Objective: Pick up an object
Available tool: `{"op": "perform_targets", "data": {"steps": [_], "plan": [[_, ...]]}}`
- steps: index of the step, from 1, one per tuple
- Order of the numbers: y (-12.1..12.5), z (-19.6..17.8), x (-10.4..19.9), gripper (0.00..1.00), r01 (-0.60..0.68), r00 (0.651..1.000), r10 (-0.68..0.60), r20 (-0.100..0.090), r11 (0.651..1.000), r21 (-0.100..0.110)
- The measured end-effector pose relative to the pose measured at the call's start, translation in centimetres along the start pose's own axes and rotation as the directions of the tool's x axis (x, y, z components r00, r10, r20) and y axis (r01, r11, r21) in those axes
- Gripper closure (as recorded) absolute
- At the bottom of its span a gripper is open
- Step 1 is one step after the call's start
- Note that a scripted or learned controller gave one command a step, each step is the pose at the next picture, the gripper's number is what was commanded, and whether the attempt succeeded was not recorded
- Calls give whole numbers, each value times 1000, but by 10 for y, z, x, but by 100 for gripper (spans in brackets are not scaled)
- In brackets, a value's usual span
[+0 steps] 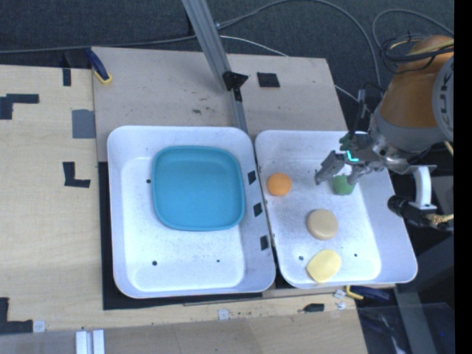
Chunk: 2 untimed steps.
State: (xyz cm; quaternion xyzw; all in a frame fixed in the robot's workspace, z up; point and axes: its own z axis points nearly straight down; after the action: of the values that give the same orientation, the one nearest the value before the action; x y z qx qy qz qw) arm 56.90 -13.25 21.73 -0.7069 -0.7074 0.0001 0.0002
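Pincer (341,172): spread apart, hung over the green object (343,185) in the right bin (383,265)
Left bin (129,198): carried a blue plate (198,187)

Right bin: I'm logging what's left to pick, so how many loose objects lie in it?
4: an orange ball near its left wall, a green piece at the claw, a tan puck mid-bin, a yellow piece near the front.

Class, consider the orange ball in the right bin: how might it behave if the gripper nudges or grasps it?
The orange ball looks round, so a nudge would probably roll it across the right bin. Its curved sides may slip from the gripper. It seems small, likely light.
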Motion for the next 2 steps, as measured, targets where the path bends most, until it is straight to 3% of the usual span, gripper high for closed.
{"op": "perform_targets", "data": {"steps": [1, 2], "plan": [[0, 0, 0, 0, 0, 1000, 0, 0, 1000, 0], [1, 54, 10, 0, 0, 1000, 0, 0, 1000, 4]]}}
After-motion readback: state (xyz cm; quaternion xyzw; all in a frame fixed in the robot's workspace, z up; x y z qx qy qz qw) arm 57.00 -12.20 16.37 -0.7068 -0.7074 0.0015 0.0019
